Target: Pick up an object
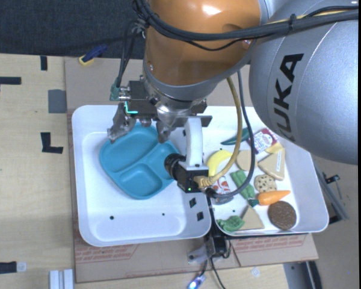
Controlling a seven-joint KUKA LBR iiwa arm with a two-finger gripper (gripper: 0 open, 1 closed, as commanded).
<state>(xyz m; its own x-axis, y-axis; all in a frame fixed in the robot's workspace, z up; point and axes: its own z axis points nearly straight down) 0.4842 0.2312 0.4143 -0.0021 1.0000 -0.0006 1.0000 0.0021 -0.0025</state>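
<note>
From above, you see the gripper open, its fingers straddling the far rim of the blue divided plate in the left bin. The thin rim could slip out.

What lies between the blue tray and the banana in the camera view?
Between the blue tray and the banana stands a white bracket with a black camera unit at its foot, over the bins' shared wall.
</note>
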